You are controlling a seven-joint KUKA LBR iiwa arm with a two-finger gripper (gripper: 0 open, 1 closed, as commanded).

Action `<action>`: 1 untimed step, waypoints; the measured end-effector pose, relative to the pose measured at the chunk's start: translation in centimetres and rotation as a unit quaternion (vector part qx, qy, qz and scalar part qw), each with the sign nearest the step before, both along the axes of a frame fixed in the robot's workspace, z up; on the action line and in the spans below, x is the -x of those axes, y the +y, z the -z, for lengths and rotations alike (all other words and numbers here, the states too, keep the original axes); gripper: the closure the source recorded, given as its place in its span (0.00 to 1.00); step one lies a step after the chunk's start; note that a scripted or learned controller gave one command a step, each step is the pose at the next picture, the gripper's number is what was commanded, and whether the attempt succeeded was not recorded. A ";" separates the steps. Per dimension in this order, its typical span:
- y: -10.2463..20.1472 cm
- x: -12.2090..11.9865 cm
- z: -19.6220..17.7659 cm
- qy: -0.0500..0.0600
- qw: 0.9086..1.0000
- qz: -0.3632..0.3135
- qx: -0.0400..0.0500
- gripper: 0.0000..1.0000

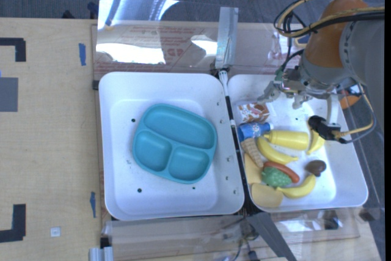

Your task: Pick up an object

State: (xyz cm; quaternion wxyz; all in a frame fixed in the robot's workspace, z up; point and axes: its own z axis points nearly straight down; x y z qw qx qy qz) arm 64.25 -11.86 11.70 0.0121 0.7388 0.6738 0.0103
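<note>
The arm is reaching in from the right, its orange band and grey wrist hanging over the back right corner of the right bin point(351, 189), and the tool point(292, 96) is hovering just above the bin's back edge with nothing visible between its fingers; whether they are spread or pressed together, I cannot tell from this slant. The pickable things are lying clustered toward the bin's left wall and front: a yellow corn-like piece point(288, 139), a banana point(299, 187), a green and red vegetable piece point(278, 175), a blue bottle point(253, 130), a brown packet point(253, 111) and a small dark lump point(315, 166). To do this step well, the tool should probably be descending over one piece lying apart from its neighbours, fingers straddling its narrow side, since the pile is touching in places. The teal divided plate point(174, 142) is sitting alone in the left bin point(116, 95).
</note>
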 end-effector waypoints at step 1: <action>1.0 7.7 1.5 -0.005 1.000 0.013 0.000 0.00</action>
